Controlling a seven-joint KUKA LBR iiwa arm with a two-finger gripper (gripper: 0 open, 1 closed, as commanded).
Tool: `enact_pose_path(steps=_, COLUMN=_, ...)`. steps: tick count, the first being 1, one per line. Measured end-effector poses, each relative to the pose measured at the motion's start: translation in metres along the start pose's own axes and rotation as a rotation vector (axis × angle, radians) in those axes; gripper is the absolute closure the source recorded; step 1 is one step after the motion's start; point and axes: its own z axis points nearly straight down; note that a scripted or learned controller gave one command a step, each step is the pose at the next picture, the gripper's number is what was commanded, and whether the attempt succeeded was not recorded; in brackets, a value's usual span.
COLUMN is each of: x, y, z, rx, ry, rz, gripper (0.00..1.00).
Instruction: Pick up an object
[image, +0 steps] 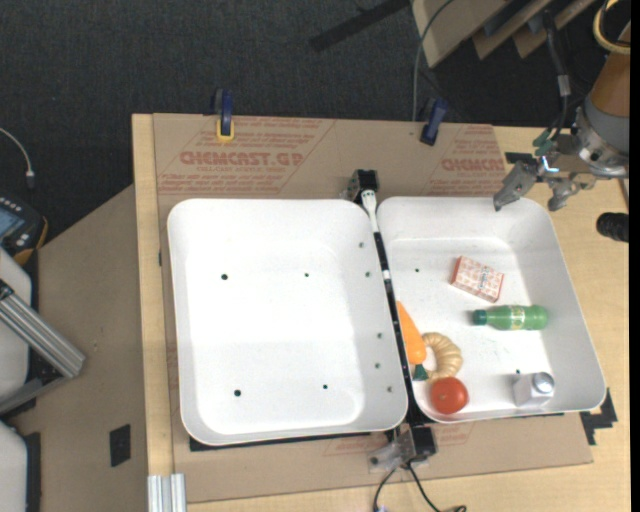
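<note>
Camera view: spread pincer (532, 190); one carrot (410, 336), tomato (448, 395), bottle (511, 318), box (477, 279).

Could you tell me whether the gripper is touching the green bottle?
Apart. The camera view shows the gripper open above the right bin's far rim, with bare bin floor and a pink box between it and the bottle.

Even overhead light, bright. White bins (270, 420) near blown out, soft shadows along rims. Focus slightly soft; dark floor (80, 60) grainy.

Bottle (511, 318) in rt bin (560, 250), box (477, 279) behind, tomato (448, 395) in front.
</note>
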Motion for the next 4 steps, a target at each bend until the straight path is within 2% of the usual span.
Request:
enact_pose_path(steps=1, x=0.091, y=-0.053, z=0.081, rx=0.010, ry=0.006, rz=-0.007, gripper=0.00)
enact_pose_path(steps=2, x=0.096, y=0.001, z=0.142, rx=-0.002, ry=-0.001, rz=-0.003, gripper=0.00)
enact_pose_path(steps=4, x=0.095, y=0.001, z=0.138, rx=-0.003, ry=-0.002, rz=-0.001, gripper=0.00)
